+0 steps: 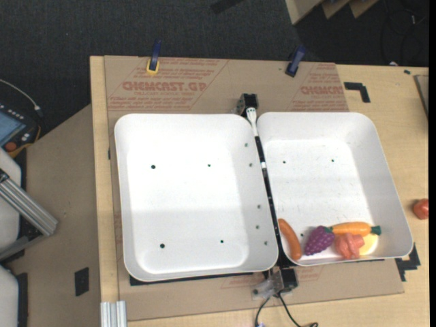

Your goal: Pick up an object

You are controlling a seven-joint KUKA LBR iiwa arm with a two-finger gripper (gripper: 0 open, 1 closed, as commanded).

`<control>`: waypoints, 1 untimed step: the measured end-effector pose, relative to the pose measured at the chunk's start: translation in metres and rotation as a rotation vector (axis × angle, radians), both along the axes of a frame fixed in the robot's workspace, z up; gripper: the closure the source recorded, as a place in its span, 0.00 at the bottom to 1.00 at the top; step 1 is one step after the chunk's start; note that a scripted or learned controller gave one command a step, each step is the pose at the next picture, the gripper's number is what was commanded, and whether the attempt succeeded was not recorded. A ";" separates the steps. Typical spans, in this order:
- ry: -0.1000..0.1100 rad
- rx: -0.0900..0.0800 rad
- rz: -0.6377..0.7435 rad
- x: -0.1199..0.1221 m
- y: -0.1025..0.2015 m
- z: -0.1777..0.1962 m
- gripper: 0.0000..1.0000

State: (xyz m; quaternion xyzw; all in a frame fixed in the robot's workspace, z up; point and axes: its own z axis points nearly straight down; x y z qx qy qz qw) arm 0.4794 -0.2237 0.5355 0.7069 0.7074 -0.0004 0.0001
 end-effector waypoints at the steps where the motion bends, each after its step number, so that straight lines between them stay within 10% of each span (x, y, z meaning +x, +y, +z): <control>1: 0.000 0.000 0.000 0.000 0.000 0.000 1.00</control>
